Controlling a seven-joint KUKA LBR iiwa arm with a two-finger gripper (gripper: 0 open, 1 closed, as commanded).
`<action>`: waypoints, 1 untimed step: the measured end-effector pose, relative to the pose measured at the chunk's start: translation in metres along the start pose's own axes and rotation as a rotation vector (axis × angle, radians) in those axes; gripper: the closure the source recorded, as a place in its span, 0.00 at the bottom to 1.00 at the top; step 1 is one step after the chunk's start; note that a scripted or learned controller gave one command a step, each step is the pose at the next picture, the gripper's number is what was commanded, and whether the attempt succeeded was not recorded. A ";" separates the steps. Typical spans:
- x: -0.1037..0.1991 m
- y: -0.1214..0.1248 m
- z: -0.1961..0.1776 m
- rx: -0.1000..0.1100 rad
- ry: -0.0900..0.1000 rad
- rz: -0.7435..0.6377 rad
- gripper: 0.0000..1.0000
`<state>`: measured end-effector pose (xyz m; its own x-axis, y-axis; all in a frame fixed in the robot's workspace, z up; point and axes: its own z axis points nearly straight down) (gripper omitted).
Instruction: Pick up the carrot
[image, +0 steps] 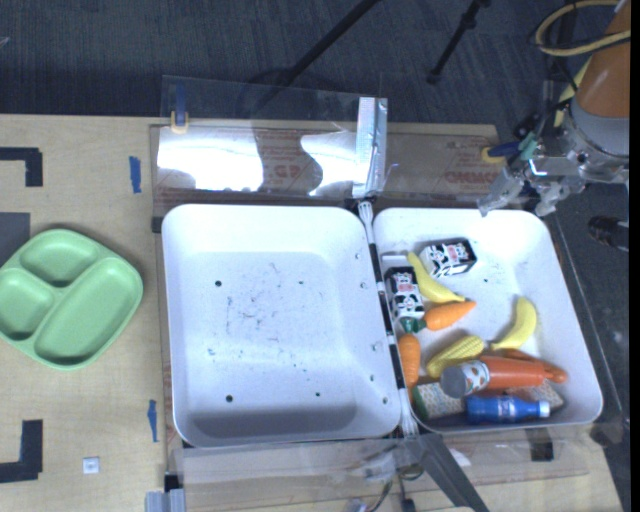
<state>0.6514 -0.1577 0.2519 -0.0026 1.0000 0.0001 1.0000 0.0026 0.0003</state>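
Observation:
A small orange carrot (450, 314) with a green stub at its left end lies near the middle of the right bin (560, 262), between two yellow bananas. A second orange carrot-like piece (409, 361) lies along the divider at that bin's left wall. My gripper (520, 198) hangs over the right bin's far rim, well up and to the right of the carrot. Its fingers are spread open with nothing between them.
The right bin also holds a black-and-white carton (447, 257), a small box (403, 290), bananas (521, 323), an orange bottle with a grey cap (510, 374) and a blue bottle (505, 408). The left bin (270, 310) sits beside it. A green divided plate (65, 297) lies far left.

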 end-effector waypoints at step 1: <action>0.000 0.003 0.068 0.001 0.000 0.120 0.00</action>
<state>0.6540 -0.1576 0.1839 0.1174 0.9931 0.0001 0.9931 -0.1174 -0.0004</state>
